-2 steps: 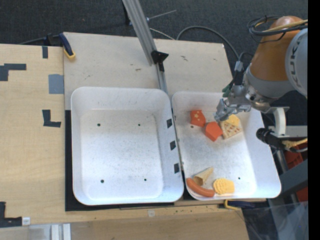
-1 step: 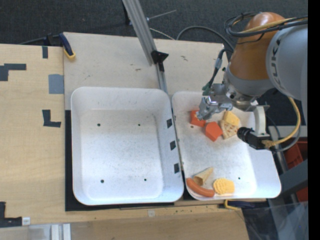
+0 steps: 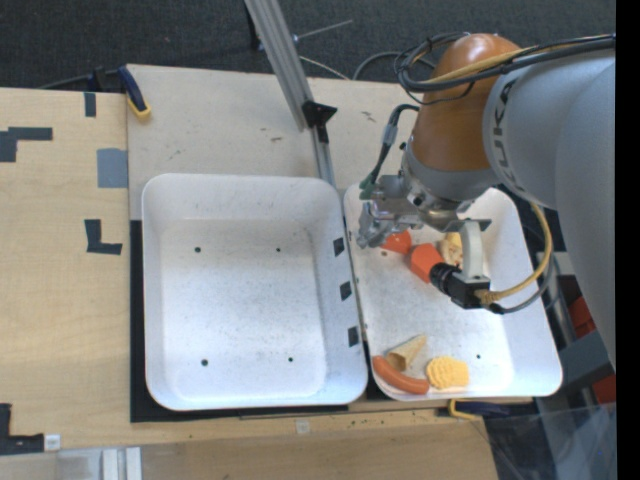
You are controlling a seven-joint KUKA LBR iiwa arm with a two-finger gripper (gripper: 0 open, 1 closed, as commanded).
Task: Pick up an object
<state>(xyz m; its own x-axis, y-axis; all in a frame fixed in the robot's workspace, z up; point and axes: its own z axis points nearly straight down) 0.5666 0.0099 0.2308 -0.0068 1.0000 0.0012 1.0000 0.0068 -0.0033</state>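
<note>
Gripper (image 3: 385, 230) of grey metal hangs low in the right shallow white plastic bin (image 3: 520, 358); whether its fingers are spread or closed cannot be told. A small orange-red plastic piece (image 3: 399, 240) lies just beside their tips.

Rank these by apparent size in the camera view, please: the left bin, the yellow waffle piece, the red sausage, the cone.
1. Left bin, by far the largest.
2. Red sausage, long and thin.
3. Yellow waffle piece and cone: they look about alike, so I do not rank them. All three small items lie in the right bin.
</note>
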